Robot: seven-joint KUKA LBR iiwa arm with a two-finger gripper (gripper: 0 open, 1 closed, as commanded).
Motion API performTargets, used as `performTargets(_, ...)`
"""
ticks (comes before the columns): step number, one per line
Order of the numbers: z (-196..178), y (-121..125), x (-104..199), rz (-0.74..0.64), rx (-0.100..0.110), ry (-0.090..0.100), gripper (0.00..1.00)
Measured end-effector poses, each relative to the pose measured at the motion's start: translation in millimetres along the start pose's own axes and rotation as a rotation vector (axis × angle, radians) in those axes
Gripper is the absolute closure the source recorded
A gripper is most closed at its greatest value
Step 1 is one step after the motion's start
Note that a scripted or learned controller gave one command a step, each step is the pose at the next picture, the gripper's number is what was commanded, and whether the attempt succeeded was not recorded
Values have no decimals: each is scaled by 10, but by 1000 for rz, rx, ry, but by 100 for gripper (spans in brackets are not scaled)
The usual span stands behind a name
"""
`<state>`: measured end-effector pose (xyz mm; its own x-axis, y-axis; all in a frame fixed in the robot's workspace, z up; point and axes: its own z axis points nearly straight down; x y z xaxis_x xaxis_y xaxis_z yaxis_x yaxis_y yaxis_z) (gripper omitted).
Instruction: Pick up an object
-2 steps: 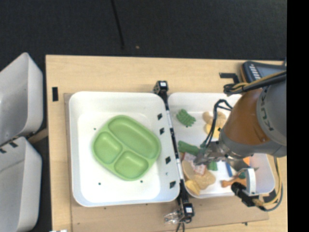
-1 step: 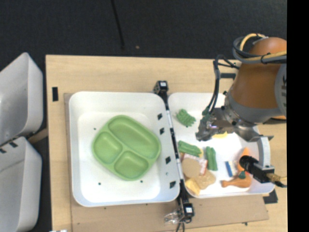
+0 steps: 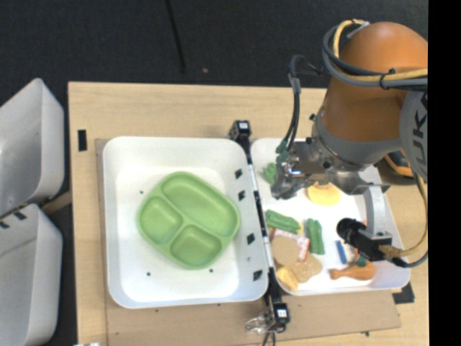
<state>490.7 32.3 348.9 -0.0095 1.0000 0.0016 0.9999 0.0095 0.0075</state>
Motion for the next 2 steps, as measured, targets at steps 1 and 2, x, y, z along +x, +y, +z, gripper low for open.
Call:
performTargets(1,43,-3,1167,-4,6,1,100)
performTargets(2,-65,10,1091,0,6,-3,100)
